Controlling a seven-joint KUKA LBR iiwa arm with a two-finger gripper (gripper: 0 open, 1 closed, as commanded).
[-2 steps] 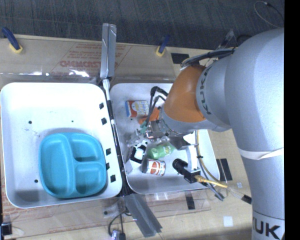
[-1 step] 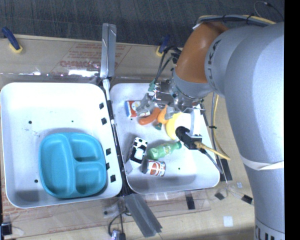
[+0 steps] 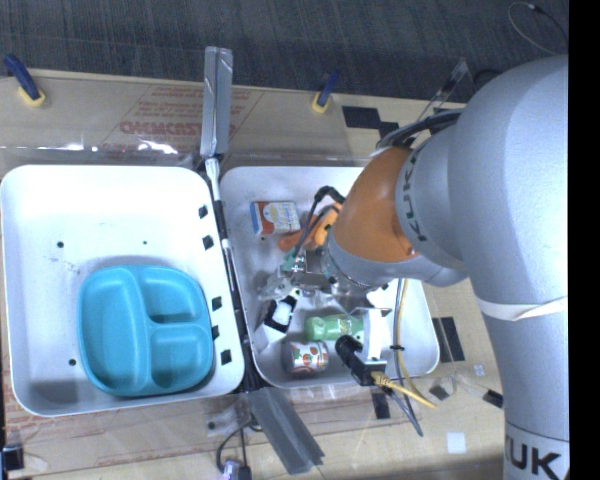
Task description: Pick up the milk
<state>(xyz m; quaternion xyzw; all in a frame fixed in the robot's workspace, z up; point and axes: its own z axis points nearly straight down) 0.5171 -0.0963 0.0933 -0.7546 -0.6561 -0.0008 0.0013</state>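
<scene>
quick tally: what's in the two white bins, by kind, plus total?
Blue plastic divided tray, left bin: 1
Small orange-and-white carton, likely the milk, right bin: 1
Green container lying on its side, right bin: 1
Tin can with dark red label, right bin: 1
Small black-and-white item, kind unclear, right bin: 1
Total: 5

Your single camera sits fixed above the table (image 3: 280, 118), looking down at a slant. It frames the left-hand bin (image 3: 100, 198) and the right-hand bin (image 3: 242, 196) whole, from moderate height; the arm (image 3: 500, 188) enters from the view's right.
</scene>
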